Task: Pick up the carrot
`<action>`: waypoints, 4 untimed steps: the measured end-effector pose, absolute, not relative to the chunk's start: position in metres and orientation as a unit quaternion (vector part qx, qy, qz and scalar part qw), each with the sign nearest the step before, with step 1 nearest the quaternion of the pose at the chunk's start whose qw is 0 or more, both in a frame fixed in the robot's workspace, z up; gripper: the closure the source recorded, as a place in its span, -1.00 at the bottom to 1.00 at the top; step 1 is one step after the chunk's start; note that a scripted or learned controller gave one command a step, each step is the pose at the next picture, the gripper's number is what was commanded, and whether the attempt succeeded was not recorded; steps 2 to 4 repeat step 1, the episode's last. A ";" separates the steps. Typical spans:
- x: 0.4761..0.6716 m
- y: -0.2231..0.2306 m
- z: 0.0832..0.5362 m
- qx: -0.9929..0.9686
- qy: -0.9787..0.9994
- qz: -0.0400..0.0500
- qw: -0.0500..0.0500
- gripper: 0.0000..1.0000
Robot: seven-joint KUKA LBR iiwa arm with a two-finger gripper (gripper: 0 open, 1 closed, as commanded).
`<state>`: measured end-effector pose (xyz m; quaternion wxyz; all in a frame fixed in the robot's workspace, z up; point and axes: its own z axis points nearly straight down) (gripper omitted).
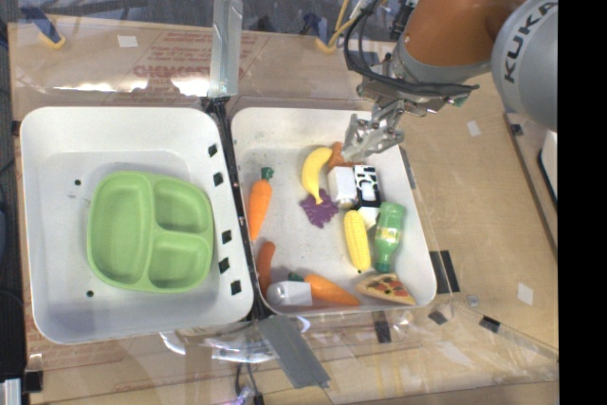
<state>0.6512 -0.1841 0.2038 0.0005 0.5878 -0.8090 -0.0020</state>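
Gripper (368, 138) above banana (315, 170) (jaw gap unreadable); carrot (258, 207) apart, untouched.

The hand (372, 136) is too blurred to read. It overlaps an orange thing (336, 153) behind the banana (316, 170). A white bottle (289, 293) hides one carrot's (328, 290) blunt end.

two carrots (259, 207) (327, 290), one banana (314, 170), one corn cob (357, 241); two bins (57, 133) (285, 123), one green plate (149, 230)
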 end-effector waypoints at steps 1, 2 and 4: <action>0.658 -0.208 0.215 0.620 -0.784 0.001 -0.002 1.00; 0.658 -0.208 0.215 0.620 -0.784 0.001 -0.002 1.00; 0.658 -0.208 0.215 0.620 -0.784 0.001 -0.002 1.00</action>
